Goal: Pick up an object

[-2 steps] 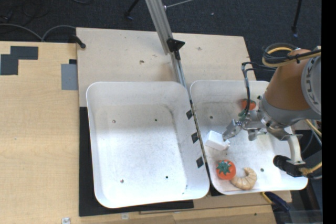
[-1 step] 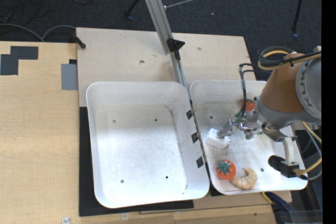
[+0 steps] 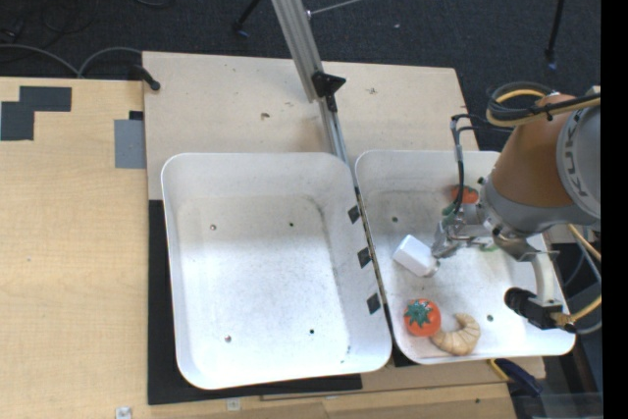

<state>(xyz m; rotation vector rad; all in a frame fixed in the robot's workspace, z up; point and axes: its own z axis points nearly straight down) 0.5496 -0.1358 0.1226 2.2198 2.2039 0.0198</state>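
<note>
One hand [image 3: 449, 240] sits low in the right bin [image 3: 392, 182], just beside the white block [image 3: 414, 256]; can't tell its grip.

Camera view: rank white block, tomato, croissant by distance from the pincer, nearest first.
From the pincer, in the right bin:
1. White block, just to its left, apparently touching.
2. Tomato, lower, near the front edge.
3. Croissant, lowest, right of the tomato.

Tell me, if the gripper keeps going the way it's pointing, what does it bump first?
Probably the white block: the gripper points down and left, right beside it. Depth is hard to judge.
</note>
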